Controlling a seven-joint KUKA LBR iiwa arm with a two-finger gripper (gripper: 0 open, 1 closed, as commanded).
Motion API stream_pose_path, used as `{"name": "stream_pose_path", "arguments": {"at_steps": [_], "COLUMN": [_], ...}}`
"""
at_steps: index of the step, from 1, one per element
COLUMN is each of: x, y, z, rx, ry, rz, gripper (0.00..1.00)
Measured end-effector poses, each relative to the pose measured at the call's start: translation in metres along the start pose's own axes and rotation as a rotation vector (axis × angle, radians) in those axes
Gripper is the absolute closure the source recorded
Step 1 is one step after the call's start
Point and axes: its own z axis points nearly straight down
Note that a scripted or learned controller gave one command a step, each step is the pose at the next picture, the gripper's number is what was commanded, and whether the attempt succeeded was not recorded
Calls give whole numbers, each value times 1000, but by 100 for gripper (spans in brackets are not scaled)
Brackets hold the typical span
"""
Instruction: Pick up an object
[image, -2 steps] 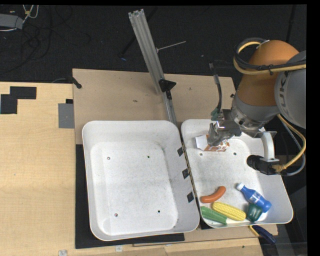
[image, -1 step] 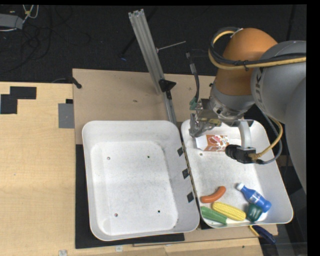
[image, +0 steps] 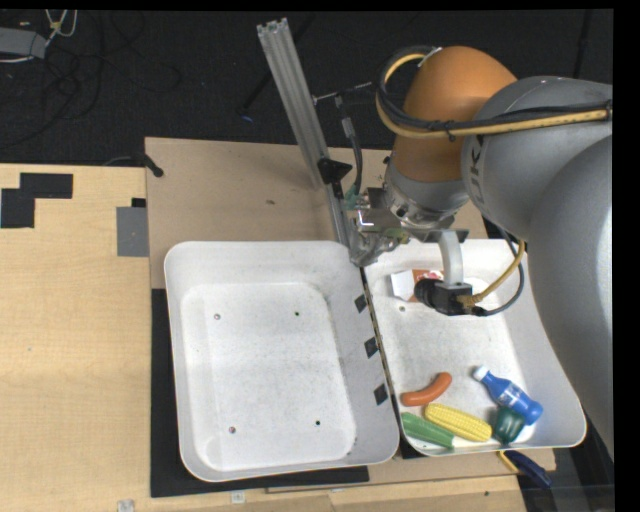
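The arm is reaching in from the right and the gripper (image: 381, 233) is hanging over the upper left corner of the right bin (image: 445, 348), right by the divider. Honestly can't tell if it's spread or pinched. A white-and-red packet (image: 412, 282) is sitting just below it. The orange sausage (image: 425, 389), corn cob (image: 458, 422) and blue bottle (image: 508, 393) are lying bunched along the bin's lower edge.
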Motion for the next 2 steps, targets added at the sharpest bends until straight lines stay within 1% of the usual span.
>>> {"name": "stream_pose_path", "arguments": {"at_steps": [1,2], "x": [51,50], "y": [17,16], "z": [-7,-7], "rx": [-2,1], "ry": [0,-2], "rz": [-1,-2], "gripper": [100,0]}}
